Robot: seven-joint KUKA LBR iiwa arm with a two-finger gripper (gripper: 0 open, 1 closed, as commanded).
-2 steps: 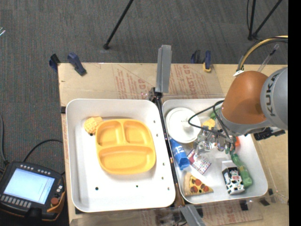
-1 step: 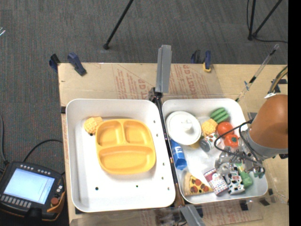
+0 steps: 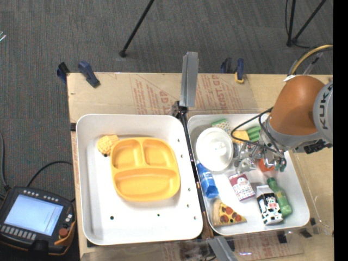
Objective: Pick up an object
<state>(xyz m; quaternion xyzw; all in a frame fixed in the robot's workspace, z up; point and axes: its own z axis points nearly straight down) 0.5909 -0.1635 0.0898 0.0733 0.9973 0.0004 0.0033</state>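
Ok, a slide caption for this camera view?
KUKA arm lowers its gripper into the cluttered right bin beside a white bowl; a yellow divided plate fills the left bin.

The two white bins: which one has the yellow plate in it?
The left bin. It holds the yellow divided plate and a small yellow toy beside it; the right bin holds a white bowl and many small toys.

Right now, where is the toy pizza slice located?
The pizza slice lies in the right bin, near its front left corner, just below the blue bottle and left of the cow-print carton.
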